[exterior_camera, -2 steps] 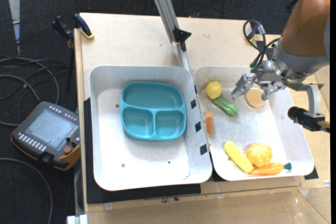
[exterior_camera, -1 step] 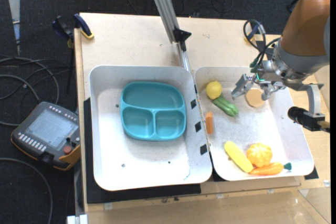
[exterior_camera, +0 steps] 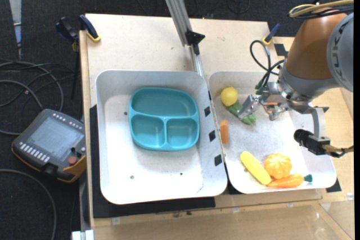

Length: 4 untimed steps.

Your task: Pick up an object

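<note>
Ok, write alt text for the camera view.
The grey arm's pincer hovers over a green leafy vegetable beside a yellow lemon in the right white bin. The left white bin holds a teal divided plastic tray.

A teal tray [exterior_camera: 165, 119] with three compartments lies in the left bin [exterior_camera: 112, 177] on the desk [exterior_camera: 135, 42]. Left of the tray, off the desk, a pendant [exterior_camera: 49, 144] rests on the dark floor [exterior_camera: 34, 19] among cables. Behind the tray, a metal pole [exterior_camera: 174, 0] slants up from the desk.
</note>
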Each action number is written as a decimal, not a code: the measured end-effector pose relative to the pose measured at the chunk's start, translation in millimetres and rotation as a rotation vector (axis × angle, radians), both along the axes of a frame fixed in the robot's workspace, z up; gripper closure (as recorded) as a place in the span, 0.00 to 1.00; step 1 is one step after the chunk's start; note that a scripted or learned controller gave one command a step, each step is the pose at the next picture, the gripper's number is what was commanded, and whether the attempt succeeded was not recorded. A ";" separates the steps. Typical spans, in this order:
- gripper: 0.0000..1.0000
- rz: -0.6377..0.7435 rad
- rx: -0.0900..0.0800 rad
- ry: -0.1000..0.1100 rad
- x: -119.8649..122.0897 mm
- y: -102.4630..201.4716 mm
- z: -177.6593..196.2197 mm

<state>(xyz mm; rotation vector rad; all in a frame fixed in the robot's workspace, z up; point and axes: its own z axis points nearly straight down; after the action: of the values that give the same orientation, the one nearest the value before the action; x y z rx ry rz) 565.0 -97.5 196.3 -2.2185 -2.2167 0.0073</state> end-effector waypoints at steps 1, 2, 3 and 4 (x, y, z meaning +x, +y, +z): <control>0.00 0.000 0.000 -0.001 -7.1 2.0 -45.6; 0.00 -0.003 -0.005 -0.006 -7.7 -0.2 -98.2; 1.00 -0.002 -0.004 -0.009 -6.7 0.4 -85.6; 1.00 0.003 -0.002 -0.014 -6.5 1.2 -22.1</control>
<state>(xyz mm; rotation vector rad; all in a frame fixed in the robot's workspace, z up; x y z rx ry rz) 558.5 -96.2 174.3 -2.2232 -2.2275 -0.0062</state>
